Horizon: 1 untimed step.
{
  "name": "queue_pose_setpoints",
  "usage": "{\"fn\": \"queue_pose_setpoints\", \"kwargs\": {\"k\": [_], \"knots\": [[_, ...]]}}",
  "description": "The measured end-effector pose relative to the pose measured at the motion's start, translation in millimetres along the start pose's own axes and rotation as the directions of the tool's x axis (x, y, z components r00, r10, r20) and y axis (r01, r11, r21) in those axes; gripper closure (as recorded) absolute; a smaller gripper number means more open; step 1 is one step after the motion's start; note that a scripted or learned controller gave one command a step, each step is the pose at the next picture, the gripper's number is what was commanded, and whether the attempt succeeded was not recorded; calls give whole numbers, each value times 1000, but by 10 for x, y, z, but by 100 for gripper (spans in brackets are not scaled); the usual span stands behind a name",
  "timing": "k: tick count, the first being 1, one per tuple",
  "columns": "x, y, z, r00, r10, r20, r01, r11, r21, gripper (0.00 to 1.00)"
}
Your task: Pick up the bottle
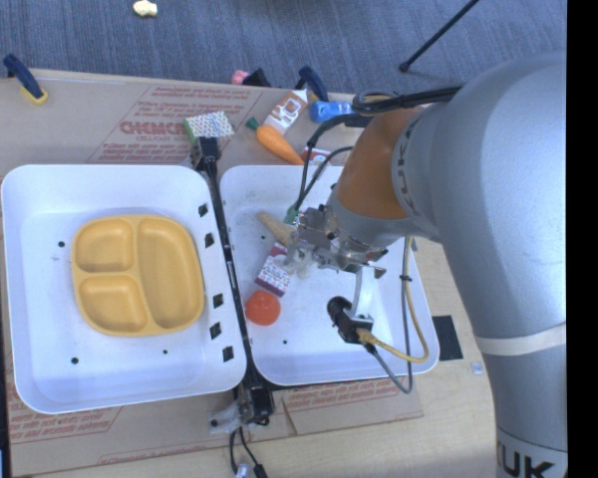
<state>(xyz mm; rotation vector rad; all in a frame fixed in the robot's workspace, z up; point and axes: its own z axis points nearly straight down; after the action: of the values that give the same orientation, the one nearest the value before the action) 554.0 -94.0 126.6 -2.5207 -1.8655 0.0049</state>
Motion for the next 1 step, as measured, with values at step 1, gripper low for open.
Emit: {"fn": "queue_pose_setpoints", "kwargs": {"k": [1], "knots": [[525,-826,-643,999,-50,0,50,999,0,100]]}}
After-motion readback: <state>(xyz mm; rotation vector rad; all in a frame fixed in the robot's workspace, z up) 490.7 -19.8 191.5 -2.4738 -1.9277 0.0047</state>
